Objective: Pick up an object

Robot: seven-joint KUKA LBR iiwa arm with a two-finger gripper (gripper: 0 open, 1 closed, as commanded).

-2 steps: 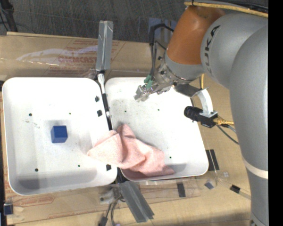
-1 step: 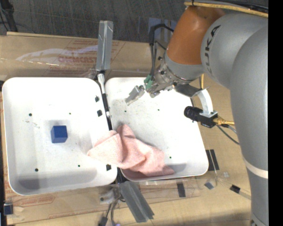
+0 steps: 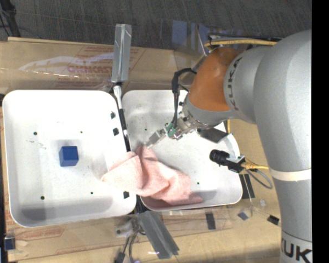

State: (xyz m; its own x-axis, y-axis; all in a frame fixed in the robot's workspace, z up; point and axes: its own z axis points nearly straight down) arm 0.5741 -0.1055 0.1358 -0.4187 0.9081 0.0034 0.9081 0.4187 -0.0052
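The gripper (image 3: 156,137) is being held low in the right bin (image 3: 225,193), at the centre of the frame, just above the upper edge of the pink cloth (image 3: 153,177). The cloth is lying draped over the divider between the two bins, mostly at lower centre. Whether anything is being gripped cannot be told. A blue cube (image 3: 69,155) is sitting well apart in the left bin (image 3: 22,212). The cloth is best being approached at a raised fold, pinched deeply, and lifted straight up.
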